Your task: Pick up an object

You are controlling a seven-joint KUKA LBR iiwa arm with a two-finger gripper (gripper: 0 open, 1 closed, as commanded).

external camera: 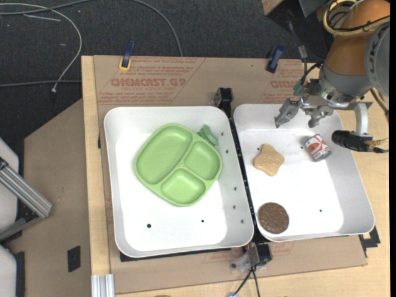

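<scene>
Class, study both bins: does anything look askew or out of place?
The green divided plate sits skewed in the left bin, with a small green piece tucked against its upper edge. The small can lies tipped on its side.

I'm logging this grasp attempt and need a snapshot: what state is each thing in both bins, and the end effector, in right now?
End effector: fingers spread, gripping nothing, above the right bin's far end.
Small can: on its side, right bin.
Tan star-shaped piece: lying flat, right bin.
Brown round disc: flat, at the near rim.
Green divided plate: right way up, left bin.
Small green piece: touching the plate's far edge.
</scene>
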